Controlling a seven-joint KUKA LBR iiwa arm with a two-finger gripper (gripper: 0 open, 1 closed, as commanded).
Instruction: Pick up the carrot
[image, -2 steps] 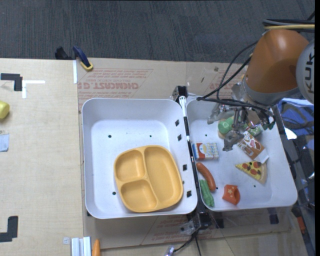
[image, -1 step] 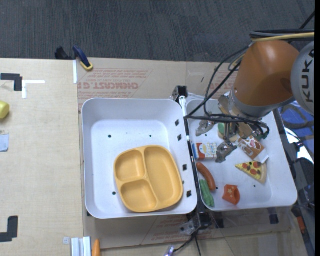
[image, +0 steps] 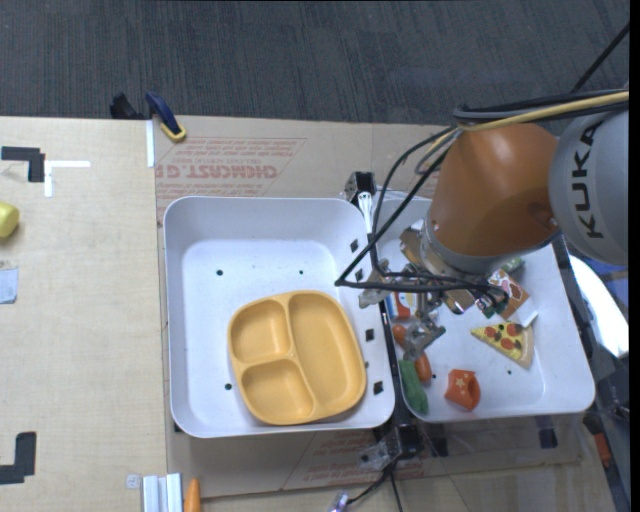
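Hovering claw (image: 418, 338) — just above carrot (image: 412, 352).

The big grey robot arm (image: 590, 190) has black letters on its side. They say "KUKA", and the last letter runs to the edge of the view. The flat brown cardboard sheet (image: 235, 160) under the bins has red printed words. They are upside down and too faint to read well. No other words or numbers can be read.
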